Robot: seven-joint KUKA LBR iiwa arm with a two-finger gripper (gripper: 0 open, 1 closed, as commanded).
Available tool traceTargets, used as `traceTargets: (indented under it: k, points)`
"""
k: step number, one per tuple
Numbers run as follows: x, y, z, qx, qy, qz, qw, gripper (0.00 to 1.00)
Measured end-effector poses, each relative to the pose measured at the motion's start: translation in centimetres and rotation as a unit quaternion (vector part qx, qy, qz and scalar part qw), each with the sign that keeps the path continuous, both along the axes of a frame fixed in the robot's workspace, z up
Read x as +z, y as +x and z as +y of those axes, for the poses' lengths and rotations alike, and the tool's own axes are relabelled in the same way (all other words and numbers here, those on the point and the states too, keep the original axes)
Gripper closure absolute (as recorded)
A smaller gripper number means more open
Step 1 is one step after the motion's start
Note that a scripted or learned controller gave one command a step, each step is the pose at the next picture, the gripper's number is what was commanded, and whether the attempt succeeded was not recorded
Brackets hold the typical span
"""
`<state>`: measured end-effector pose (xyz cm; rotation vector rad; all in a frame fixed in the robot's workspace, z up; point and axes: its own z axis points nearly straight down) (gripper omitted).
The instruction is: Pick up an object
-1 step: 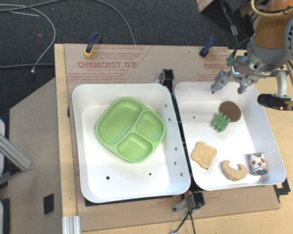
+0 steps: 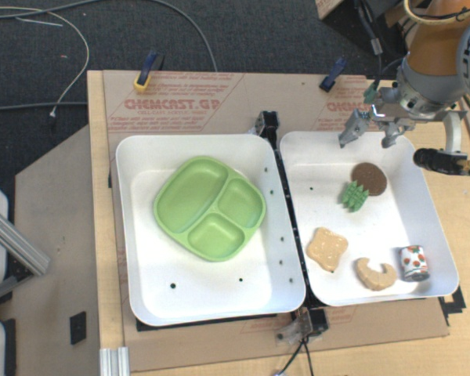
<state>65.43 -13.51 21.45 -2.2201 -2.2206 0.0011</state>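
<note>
Red "CHEMCAST GP" lettering marks the brown board (image 2: 180,100) under the bins, while the gripper (image 2: 372,131) hangs spread and empty above the brown cookie (image 2: 370,176) in the right bin (image 2: 431,202).

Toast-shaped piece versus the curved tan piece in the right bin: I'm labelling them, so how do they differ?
The toast-shaped piece is squarish and paler; the curved tan piece is a darker crescent with a notch. The toast-shaped piece lies nearer the bins' divider, the curved one beside the small can. Both lie flat in the right bin.
</note>
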Motion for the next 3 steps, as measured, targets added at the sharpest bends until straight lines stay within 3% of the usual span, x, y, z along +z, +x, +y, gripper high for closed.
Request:
traceTargets:
  k: [2,3]
  points:
    - [-10.7,0.0,-1.1,0.0,0.0006,0.003,1.0,0.0]
    - [-12.9,0.0,-1.1,0.0,-0.0002,0.0,1.0,0.0]
